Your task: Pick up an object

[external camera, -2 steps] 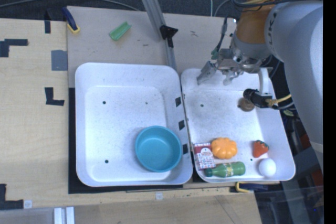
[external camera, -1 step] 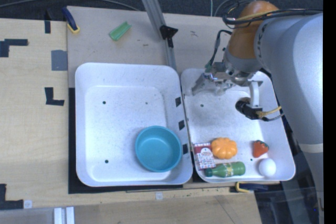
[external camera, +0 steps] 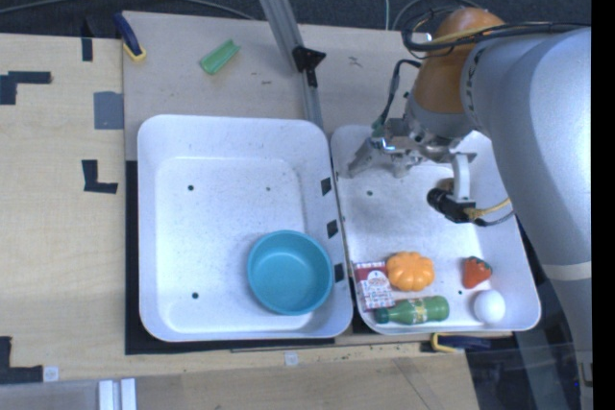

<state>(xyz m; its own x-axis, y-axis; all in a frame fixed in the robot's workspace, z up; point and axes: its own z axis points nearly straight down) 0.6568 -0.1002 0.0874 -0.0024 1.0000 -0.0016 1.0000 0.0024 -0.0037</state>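
Hand fingers unclear, arm cropped

White bins carry a blue bowl, orange pumpkin, green bottle, red strawberry and white egg.

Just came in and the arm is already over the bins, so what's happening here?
The robot arm is reaching into the right bin from the right, with its gripper hovering over the bare far end of that bin. It holds nothing. The things to pick lie at the near end: a small carton, an orange pumpkin, a green bottle, a strawberry and a white egg. A blue bowl sits in the left bin.
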